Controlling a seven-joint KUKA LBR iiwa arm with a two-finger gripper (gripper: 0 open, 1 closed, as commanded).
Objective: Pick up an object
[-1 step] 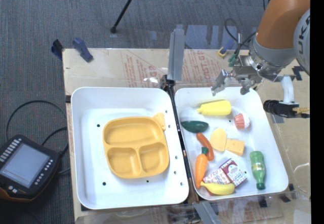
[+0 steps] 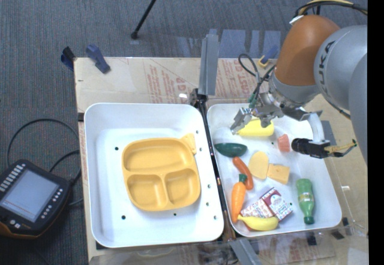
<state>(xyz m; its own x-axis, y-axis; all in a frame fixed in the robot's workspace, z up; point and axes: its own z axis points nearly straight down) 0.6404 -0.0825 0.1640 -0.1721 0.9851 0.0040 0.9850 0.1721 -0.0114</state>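
Two bins: left bin (image 2: 102, 138) and right bin (image 2: 327, 189), side by side on the bench.
Left bin: yellow divided tray (image 2: 161, 172) near its middle.
Gripper (image 2: 257, 115): at the right bin's far edge, directly over a yellow object (image 2: 257, 129); finger state cannot be told.
Right bin's near edge: banana (image 2: 259, 222), carton (image 2: 273, 204), green bottle (image 2: 305, 198).
Left wall: carrot (image 2: 238, 196), dark green vegetable (image 2: 231, 149).

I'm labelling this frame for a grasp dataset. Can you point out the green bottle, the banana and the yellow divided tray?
green bottle (image 2: 305, 196): camera view, on its body.
banana (image 2: 260, 222): camera view, mid-length of the fruit.
yellow divided tray (image 2: 155, 157): camera view, floor of its large upper compartment.
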